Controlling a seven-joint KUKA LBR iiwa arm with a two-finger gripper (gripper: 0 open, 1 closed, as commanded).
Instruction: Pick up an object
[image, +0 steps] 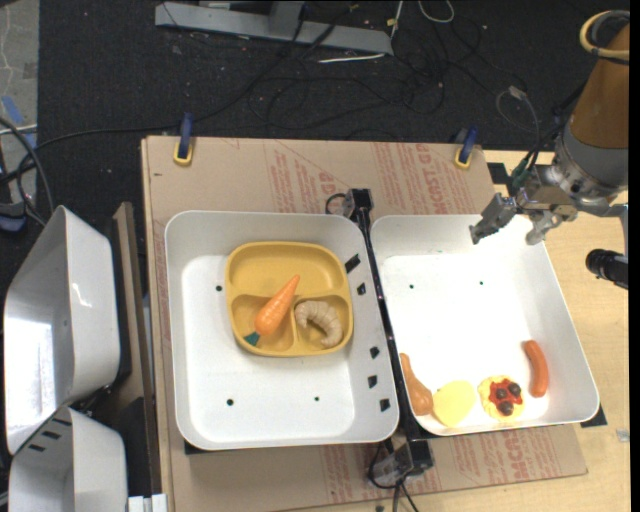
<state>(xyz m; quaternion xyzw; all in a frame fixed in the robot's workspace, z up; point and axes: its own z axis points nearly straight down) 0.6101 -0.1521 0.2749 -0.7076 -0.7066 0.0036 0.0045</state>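
Grey pincer (517, 222) open above right bin (470, 300); arm cut off at frame edge

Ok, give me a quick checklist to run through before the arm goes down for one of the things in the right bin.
1. Claw is above the right bin, at its far edge: ok.
2. Claw is open with nothing between its fingers: ok.
3. Claw is lined up over a target: not ok; the sausage, yellow disc, pizza piece and orange drumstick-shaped piece all lie at the near edge.
4. Targets have room around them: not ok for the disc, which touches the drumstick-shaped piece; ok for the sausage.
5. Path across the bin floor is free of things: ok.
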